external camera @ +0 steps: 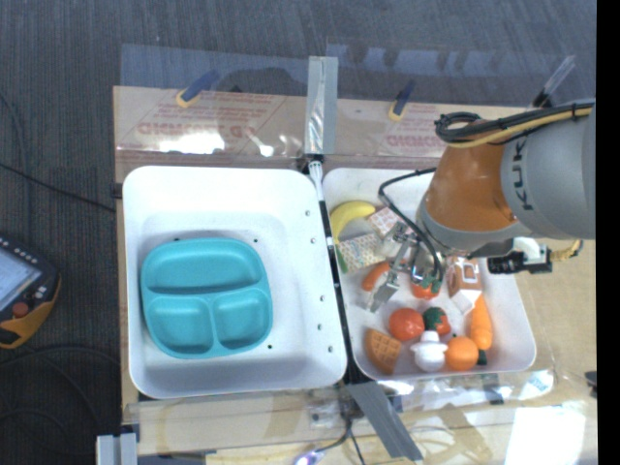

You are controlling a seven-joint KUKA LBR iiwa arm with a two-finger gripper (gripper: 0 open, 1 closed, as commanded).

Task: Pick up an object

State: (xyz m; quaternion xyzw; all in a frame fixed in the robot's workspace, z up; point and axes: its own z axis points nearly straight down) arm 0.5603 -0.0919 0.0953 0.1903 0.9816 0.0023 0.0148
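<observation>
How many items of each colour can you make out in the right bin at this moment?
Partly hidden by the arm, so visible items only:
Yellow: 1, the banana
Red: 1, the tomato
Orange: 2, the carrot and the orange ball
White: 1, the white piece
Tan: 1, the waffle
Total: 6

bright, even overhead light; glare streaks the clear plastic sheet behind the left bin. soft shadows inside that bin; overall slightly soft, grainy focus.
</observation>
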